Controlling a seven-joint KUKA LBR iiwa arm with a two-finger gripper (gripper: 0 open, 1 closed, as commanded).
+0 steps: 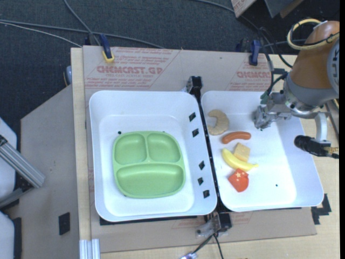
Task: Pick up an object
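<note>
A divided plate [149, 164] is set in the left bin [102, 144]. In the right bin [291, 177], a cluster of toy foods [235, 154] is gathered near the left wall.

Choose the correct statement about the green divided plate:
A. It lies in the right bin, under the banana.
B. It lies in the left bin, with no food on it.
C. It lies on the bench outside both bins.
B: the green divided plate lies in the left bin, all compartments bare.
</note>
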